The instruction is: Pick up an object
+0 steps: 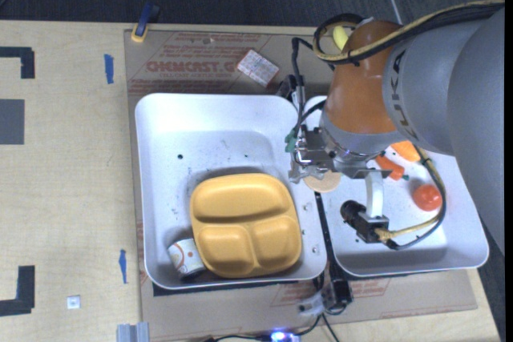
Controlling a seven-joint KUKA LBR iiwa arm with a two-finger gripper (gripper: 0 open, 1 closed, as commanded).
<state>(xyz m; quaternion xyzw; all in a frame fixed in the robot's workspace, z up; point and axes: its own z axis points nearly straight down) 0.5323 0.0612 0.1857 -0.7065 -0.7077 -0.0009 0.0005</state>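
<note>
Hovering at the approach step, my gripper (309, 158) sits over the shared wall of the bins, grip state indiscernible, near the large yellow moulded plastic tray (244, 224) in the left white bin (152, 132); next move, I judge, requires a squared descent.

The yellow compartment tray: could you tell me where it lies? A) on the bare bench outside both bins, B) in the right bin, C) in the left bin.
C: the yellow compartment tray lies inside the left bin, with a small white cup beside it.
</note>
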